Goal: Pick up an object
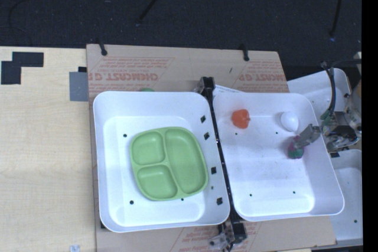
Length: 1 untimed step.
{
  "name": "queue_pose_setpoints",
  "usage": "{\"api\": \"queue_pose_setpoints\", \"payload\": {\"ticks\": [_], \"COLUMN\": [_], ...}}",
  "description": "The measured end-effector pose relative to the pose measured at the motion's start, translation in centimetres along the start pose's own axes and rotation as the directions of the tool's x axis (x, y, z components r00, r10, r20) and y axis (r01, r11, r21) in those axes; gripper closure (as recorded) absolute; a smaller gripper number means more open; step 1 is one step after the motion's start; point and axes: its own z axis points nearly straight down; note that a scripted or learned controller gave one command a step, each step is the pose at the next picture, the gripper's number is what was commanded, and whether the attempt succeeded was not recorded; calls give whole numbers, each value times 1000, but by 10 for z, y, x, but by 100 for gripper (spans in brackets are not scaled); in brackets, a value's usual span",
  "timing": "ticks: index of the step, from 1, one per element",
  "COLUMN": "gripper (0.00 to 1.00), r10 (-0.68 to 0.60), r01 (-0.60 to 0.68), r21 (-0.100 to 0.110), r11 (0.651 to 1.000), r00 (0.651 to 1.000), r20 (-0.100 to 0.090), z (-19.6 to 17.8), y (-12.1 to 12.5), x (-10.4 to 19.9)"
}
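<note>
Camera view: tool (297, 149) beside white ball (289, 120).

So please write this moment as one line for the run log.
tool: right bin, beside small green-purple object | orange object, white ball: right bin | green divided plate: left bin

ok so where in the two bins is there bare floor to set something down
Most free floor is in the right bin: its whole near half, below the orange object, white ball and green-purple object. Its far right corner is crowded, with the gripper there. The left bin holds the green divided plate, leaving narrow strips around it.
</note>
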Motion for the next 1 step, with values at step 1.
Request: {"api": "queue_pose_setpoints", "payload": {"ticks": [1], "gripper": [0], "r10": [-3], "r01": [3], "r21": [-11], "r11": [1000], "r00": [1000], "r20": [3], "z": [-6], "y": [2], "x": [0]}}
